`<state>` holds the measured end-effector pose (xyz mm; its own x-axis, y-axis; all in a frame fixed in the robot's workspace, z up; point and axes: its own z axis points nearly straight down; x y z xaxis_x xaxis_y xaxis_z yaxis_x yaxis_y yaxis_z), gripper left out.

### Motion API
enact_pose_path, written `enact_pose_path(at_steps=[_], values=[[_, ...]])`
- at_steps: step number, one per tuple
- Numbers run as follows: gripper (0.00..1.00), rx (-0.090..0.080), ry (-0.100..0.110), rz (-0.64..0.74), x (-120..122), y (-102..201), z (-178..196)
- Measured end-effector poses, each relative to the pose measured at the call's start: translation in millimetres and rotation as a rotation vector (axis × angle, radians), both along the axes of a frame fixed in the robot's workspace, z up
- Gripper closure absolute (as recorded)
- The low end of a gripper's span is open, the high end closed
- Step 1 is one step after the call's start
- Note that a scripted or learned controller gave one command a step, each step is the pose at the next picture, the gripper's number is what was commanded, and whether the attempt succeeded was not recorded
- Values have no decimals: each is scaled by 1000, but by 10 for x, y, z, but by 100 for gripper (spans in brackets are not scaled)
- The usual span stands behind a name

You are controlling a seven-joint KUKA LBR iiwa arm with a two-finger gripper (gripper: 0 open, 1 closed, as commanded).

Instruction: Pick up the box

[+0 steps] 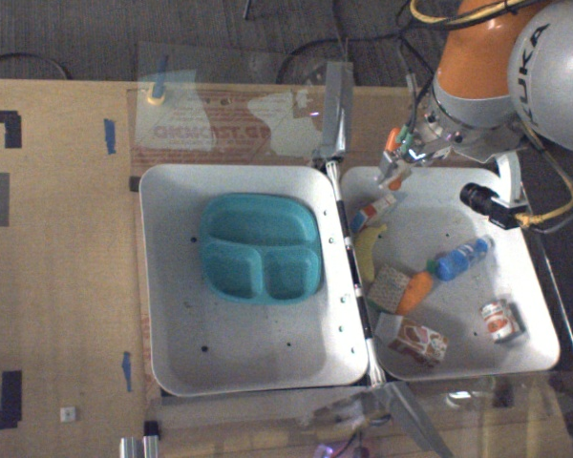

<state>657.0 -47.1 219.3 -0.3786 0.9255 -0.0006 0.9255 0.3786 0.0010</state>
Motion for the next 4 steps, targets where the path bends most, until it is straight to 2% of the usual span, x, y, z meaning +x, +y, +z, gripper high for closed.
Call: enact_pose_path(at_steps=[1, 2, 3, 4], values=[[100, -1, -5, 2, 13, 4, 113], [100, -2, -5, -57, 104, -740, 193], [100, -1, -1, -50, 105, -401, 206], [100, -2, -5, -114, 100, -1633, 528]])
